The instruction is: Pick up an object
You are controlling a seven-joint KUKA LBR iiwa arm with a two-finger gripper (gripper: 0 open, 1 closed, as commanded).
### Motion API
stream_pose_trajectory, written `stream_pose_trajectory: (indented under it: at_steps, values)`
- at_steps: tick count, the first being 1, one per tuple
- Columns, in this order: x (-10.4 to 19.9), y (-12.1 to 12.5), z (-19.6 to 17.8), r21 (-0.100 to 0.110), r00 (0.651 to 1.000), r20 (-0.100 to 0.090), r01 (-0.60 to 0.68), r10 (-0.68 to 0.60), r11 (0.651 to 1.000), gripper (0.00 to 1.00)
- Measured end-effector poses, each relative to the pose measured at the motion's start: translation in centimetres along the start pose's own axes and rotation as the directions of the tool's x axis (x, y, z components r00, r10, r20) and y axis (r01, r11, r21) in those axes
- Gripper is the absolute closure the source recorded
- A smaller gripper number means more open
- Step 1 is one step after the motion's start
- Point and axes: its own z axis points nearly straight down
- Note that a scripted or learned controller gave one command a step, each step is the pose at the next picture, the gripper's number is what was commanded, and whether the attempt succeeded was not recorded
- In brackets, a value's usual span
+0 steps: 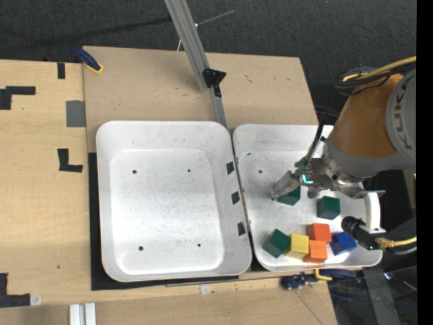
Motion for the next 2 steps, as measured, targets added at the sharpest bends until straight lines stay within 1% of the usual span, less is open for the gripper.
stream_pose_trajectory:
  at_steps: [1, 2]
  values:
    - [-0.6, 0.0, 6.2, 0.006, 1.000, 0.001, -0.002, 0.002, 1.000, 0.00]
    - [-0.5, -0.1, 11.0, 0.003, 1.000, 0.002, -0.001, 0.001, 1.000, 0.00]
